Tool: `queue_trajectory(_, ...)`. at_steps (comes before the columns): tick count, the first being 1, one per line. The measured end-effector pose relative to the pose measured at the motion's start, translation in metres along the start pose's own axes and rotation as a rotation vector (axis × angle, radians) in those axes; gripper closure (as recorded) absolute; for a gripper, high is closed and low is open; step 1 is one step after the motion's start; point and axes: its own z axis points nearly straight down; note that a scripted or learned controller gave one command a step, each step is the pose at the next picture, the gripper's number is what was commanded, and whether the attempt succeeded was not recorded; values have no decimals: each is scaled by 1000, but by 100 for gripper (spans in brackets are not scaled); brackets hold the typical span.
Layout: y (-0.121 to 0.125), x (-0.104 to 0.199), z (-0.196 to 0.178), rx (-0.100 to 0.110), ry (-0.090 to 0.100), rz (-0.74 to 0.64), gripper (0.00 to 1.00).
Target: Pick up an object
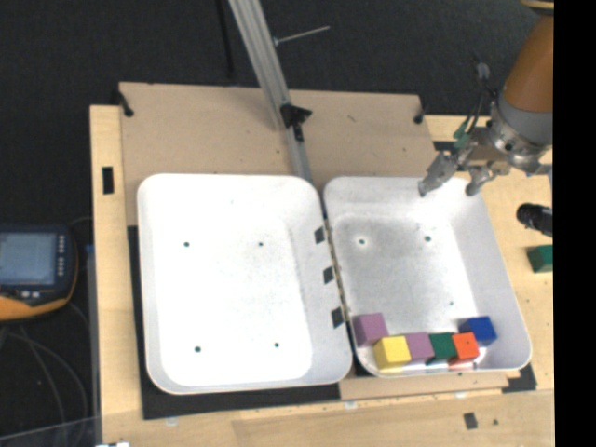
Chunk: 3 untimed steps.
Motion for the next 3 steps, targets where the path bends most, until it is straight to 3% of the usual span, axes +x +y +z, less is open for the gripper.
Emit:
queue_trajectory(1, 1, 0, -12, -2, -2, -6, 100)
queue_trajectory(2, -4, 59, 41, 3, 4, 3, 100)
queue_trajectory(3, -3, 135, -19, -8, 4, -1, 100)
